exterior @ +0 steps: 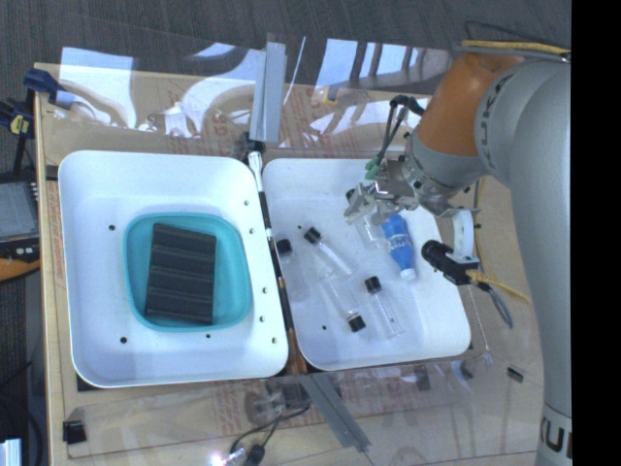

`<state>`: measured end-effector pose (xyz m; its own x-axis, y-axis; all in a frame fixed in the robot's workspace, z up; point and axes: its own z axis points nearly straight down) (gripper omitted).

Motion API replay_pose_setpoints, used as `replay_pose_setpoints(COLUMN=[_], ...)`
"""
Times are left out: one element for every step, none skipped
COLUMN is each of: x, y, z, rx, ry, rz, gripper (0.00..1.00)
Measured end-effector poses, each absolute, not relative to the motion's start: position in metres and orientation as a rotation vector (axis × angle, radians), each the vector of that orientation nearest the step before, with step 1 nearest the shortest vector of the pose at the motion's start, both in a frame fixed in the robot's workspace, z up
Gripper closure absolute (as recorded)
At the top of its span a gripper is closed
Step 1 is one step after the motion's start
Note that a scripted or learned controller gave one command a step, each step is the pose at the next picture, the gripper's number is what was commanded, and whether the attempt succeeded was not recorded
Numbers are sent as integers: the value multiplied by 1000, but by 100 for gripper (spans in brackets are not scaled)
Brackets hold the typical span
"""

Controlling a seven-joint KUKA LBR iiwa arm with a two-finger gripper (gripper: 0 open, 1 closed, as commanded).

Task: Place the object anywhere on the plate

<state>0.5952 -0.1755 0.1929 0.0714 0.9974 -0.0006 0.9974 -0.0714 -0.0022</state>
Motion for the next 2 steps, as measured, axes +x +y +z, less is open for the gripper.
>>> replay_pose_setpoints(x=[505, 524], y=[-82, -11], z=[191, 192], rx=[-2207, -2020], ry=[-2230, -2405], rz=[6, 1], gripper=[100, 100])
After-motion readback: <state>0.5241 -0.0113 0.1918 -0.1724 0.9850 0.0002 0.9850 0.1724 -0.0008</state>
